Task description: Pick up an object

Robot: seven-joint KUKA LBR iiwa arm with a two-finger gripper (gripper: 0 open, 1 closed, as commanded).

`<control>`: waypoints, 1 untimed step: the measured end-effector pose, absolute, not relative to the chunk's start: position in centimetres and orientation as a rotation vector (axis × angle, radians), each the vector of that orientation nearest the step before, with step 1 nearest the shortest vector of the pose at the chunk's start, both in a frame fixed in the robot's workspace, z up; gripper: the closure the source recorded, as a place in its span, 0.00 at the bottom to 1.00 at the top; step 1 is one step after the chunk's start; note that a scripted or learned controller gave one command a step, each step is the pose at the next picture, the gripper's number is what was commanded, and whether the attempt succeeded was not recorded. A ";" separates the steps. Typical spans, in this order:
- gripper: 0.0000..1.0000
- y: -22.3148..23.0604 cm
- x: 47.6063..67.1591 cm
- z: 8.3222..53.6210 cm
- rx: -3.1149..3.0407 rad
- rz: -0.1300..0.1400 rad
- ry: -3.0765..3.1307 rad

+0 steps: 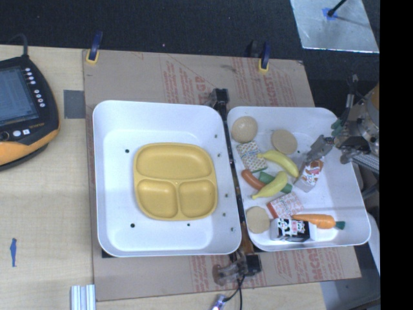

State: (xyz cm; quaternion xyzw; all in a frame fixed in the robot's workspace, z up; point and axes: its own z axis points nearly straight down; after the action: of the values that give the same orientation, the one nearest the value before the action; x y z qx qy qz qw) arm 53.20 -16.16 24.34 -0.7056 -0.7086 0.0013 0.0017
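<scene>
I see a light wooden bench (45, 212) under a brown cardboard sheet (193, 76) carrying 2 shallow white bins. The left bin (110, 231) holds a yellow 3-compartment plastic tray (175, 180). The right bin (352, 192) holds toy food, including 2 yellow bananas (279, 170). The grey two-finger gripper (316, 151) hovers over the right bin, its grip state indeterminate. Dark carpet (161, 11) lies beyond; an orange-edged teach pendant (22, 115) rests left.
</scene>
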 end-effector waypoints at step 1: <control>0.00 -16.7 57.8 13.6 -2.210 0.008 -2.226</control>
State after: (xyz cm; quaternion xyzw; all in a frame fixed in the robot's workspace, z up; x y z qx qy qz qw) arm 57.78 -16.74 13.57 -0.7046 -0.7096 0.0026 0.0025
